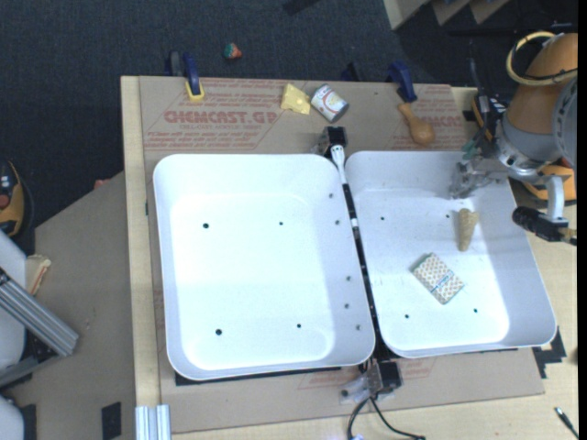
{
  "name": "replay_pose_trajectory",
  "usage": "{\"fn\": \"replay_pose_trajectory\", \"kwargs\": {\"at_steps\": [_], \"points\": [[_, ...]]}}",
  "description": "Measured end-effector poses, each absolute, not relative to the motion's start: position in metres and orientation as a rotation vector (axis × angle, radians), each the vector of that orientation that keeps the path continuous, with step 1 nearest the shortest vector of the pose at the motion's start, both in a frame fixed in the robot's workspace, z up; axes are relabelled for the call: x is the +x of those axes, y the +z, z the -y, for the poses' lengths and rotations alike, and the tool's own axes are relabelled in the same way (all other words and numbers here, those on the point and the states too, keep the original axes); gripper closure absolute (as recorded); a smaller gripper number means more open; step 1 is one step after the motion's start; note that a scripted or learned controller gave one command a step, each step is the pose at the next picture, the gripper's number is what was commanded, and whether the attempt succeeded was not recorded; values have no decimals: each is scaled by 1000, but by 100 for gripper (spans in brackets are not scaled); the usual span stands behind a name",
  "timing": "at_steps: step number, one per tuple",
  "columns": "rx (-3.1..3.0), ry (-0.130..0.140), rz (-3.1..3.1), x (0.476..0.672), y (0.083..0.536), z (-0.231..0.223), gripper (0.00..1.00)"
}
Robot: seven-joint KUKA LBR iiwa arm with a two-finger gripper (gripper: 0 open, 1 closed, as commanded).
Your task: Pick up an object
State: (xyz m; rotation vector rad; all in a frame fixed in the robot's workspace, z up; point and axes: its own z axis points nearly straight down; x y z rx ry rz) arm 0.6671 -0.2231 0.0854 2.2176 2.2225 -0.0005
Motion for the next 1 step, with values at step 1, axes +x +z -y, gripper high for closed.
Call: {"fn": "replay_pose_trajectory", "kwargs": {"at_steps": [1], "points": [[2224,0,-2221,621,152,224,100]]}}
